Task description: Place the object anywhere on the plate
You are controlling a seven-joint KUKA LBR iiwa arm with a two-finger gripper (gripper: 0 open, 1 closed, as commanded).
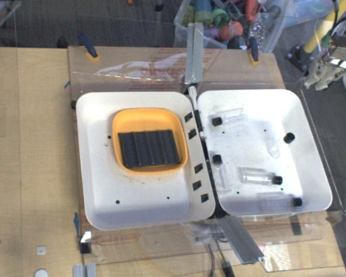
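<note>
Black ribbed block (149,148) lies flat on orange plate (122,123).

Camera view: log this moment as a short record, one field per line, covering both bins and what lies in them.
left bin: holds an orange plate
on the plate: a dark ribbed block, lying flat, roughly centred
right bin: holds several clear vials with black caps, scattered
clearest vial: lying on its side near the front, cap toward the right
loose black cap: near the right wall
task state: the block already rests on the plate
behind the bins: a clear tub of coloured items
</note>
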